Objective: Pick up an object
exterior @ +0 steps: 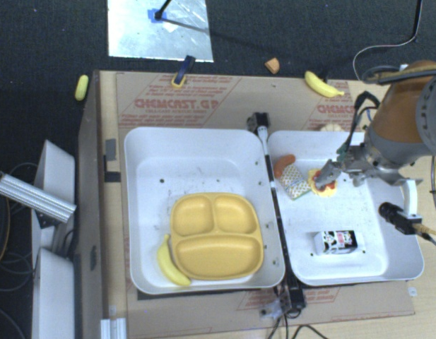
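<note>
Objects you can count, left to right: one banana beside one yellow divided plate in the left bin; right bin holds one orange piece, one patterned pouch, one small carton. Your end effector sits over a yellow-red toy.

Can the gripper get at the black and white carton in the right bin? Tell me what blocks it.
Probably yes. The carton lies alone on bare bin floor, nothing over it, and the gripper hovers nearby above the orange and yellow toy.
</note>
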`<action>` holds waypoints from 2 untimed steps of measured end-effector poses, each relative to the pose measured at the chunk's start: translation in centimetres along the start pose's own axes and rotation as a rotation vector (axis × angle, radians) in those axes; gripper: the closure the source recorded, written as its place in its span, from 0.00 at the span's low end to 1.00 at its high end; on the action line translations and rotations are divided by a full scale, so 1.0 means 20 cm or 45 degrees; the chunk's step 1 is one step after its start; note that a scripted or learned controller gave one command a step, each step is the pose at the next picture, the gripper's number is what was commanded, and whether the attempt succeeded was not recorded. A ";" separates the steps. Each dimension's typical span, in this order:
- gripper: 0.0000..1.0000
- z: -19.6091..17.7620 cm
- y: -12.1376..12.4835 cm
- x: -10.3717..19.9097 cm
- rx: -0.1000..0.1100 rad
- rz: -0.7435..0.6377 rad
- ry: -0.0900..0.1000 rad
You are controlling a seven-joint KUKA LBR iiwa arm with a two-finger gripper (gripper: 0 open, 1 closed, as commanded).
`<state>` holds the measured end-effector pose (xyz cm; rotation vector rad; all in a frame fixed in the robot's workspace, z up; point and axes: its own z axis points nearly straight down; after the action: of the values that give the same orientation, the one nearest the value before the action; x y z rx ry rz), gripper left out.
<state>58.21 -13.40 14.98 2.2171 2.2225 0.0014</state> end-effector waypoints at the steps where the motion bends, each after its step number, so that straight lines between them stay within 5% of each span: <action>1: 0.00 0.33 -0.21 -0.09 0.002 0.002 0.001; 2: 0.00 0.32 0.24 -0.11 -0.002 -0.002 0.000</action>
<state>63.12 -15.64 8.52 2.2147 2.2233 0.0034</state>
